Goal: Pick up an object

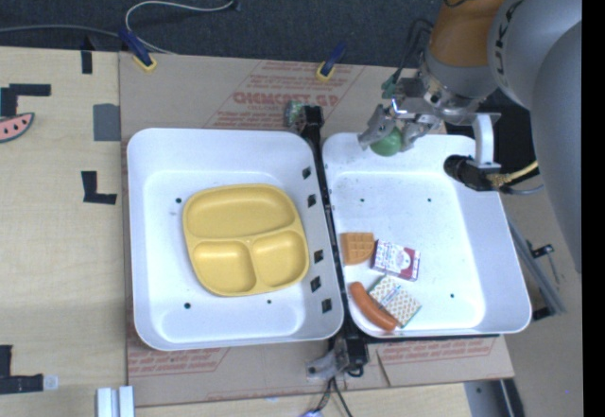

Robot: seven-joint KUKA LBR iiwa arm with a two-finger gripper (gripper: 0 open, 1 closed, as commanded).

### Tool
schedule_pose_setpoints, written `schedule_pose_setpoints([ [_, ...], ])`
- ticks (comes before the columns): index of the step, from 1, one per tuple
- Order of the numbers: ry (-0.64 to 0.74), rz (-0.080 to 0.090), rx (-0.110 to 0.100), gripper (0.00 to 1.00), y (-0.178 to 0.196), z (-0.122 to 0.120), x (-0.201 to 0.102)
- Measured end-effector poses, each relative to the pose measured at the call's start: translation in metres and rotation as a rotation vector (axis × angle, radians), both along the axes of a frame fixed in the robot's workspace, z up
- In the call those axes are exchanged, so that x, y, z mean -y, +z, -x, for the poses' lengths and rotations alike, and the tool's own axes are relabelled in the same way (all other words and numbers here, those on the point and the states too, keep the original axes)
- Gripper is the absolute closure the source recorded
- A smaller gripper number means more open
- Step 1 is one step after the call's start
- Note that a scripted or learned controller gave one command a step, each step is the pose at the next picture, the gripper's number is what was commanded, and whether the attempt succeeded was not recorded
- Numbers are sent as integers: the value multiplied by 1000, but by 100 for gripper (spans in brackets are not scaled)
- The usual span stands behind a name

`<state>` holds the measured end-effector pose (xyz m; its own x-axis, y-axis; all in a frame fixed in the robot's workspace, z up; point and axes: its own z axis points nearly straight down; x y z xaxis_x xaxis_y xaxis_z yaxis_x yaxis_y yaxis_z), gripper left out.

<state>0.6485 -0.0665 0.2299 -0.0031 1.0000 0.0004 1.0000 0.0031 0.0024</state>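
My gripper (389,133) hangs over the far left corner of the right bin (473,217), raised above the rim. A small round green object (386,145) sits between its fingers, and the gripper is shut on it. At the bin's near left lie an orange waffle piece (357,247), a small red and white box (395,260), a hot dog (371,307) and a checkered packet (396,300), all well below the gripper in the view.
The left bin (156,217) holds a yellow divided plate (247,238). A black divider with clips (319,207) runs between the bins. Blue and yellow clamps (331,60) and a cable (180,8) lie at the far side of the bench.
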Motion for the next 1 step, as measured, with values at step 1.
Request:
schedule_pose_setpoints([
  [1,0,-1,-4,100,28,26,-53],
])
